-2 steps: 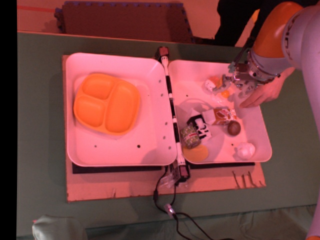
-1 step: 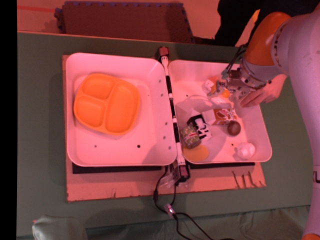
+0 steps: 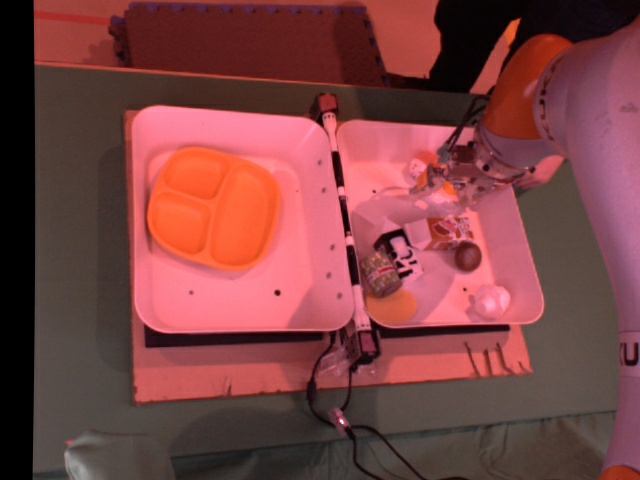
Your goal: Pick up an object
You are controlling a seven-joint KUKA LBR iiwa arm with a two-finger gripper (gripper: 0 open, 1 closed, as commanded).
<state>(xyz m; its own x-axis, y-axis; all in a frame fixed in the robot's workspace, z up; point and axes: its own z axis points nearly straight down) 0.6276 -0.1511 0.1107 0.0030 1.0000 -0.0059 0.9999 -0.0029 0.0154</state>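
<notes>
I see 2 bins: the left bin holds an orange divided plate, lying flat. The gripper hangs over the upper part of the right bin; whether it is spread or pinching anything, I cannot tell. Below it crowd a black-and-white box tilted diagonally, a brown box, a dark ball, a white lump, a yellow disc and a green patterned item.
</notes>
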